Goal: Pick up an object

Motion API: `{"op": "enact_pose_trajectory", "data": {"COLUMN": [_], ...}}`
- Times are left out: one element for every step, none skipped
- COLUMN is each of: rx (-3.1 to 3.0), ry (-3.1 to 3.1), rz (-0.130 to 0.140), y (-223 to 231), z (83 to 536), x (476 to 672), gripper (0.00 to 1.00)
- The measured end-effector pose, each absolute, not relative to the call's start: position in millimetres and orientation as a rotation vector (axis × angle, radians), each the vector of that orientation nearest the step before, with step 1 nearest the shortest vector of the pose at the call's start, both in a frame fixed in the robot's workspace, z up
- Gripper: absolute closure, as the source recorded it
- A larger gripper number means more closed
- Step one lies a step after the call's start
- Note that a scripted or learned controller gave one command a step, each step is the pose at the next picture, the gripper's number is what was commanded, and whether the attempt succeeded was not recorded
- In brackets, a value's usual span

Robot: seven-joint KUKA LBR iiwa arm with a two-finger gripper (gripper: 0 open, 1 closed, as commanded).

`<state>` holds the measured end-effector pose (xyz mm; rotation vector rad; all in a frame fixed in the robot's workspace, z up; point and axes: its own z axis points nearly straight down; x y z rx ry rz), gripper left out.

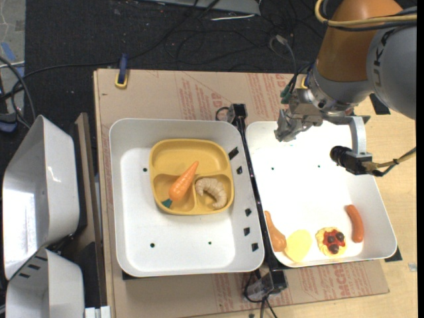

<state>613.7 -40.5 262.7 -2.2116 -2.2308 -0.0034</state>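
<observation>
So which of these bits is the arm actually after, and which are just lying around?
Could be picked up:
- carrot and shrimp on the yellow plate, left bin
- sausage, small pizza, yellow disc and orange drumstick-like piece, right bin
- hand, at the right bin's far edge

Just lying about:
- cables
- yellow clamp
- cardboard

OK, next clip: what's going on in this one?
A robot arm reaches in from the right, its gripper hanging over the back of the right bin, with nothing seen between its fingers. The toy food in that bin lies along the front edge: a sausage, a small pizza, a yellow disc and an orange piece. The left bin holds a yellow plate with a carrot and a shrimp.
</observation>
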Motion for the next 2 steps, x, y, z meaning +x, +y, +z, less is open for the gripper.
{"op": "enact_pose_trajectory", "data": {"rx": [-2.212, -2.212], "ry": [-2.231, -2.231], "rz": [-0.003, -0.003], "y": [13, 67], "z": [255, 259], "x": [626.4, 623.1], "gripper": [1.00, 1.00]}}
